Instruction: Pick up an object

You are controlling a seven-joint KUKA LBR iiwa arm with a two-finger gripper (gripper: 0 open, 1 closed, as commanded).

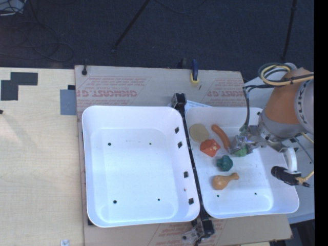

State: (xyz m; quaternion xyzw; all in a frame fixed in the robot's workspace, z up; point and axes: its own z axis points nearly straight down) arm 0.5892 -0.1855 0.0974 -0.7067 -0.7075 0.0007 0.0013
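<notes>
Gripper (pixel 241 146) is low inside the right bin (pixel 277 201), near its middle, and I cannot tell its state, because the wrist covers it from above. Something green (pixel 241 151) shows just under it, but it is too small to say what it is or if it is held.

Going from left to right: the bench (pixel 36 152) is light wood, with a few dark shapes on its far left part. Next comes the left bin (pixel 92 137), white and shallow, standing on brown cardboard (pixel 128 88). A black clip strip (pixel 187 152) runs between the two bins.

In the right bin, nearest to the strip, lies a beige round object (pixel 199 132). Just beside it is a red-orange lump (pixel 209 147), and an orange carrot-like piece (pixel 221 136) lies tilted close behind that. Below them is a dark green object (pixel 224 163), and further toward the front is a tan drumstick-shaped object (pixel 224 180). At the right, the arm (pixel 287 106) with its orange band leans over the bin's edge.
</notes>
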